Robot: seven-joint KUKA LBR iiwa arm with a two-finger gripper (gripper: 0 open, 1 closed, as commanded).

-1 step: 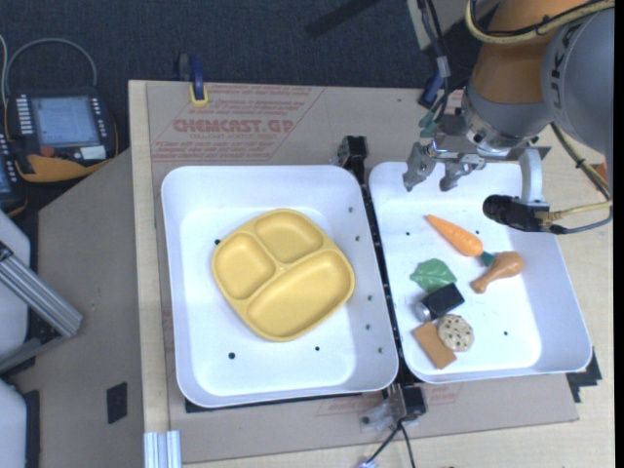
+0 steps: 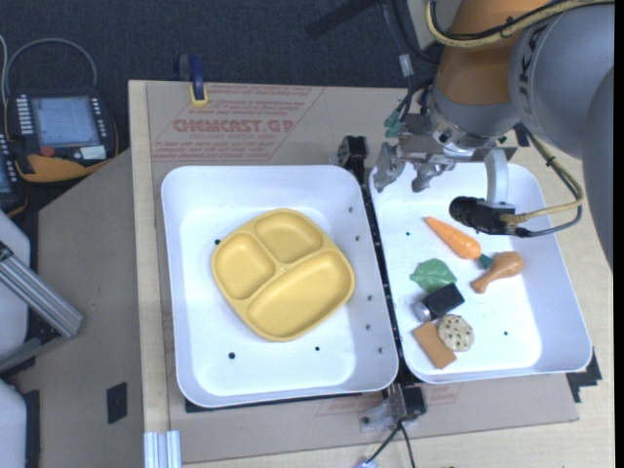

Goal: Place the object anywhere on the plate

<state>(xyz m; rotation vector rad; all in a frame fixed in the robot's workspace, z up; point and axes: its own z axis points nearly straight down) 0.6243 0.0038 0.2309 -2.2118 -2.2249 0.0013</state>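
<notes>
Gripper (image 2: 413, 175) open and holding nothing, above the right bin's (image 2: 546, 344) far left corner; carrot (image 2: 453, 237) lying nearby, toys clustered closer to the camera; plate (image 2: 283, 274) in left bin (image 2: 190, 291).

Yellow plate (image 2: 283, 274) — orange carrot (image 2: 453, 237)

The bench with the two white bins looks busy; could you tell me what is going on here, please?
A grey and orange arm reaches in over the right bin, its gripper hovering above the bin's far left corner with nothing between its fingers. The toy food, including a carrot, a drumstick and a cookie, lies in that bin. The yellow divided plate sits in the left bin with nothing on it.
</notes>
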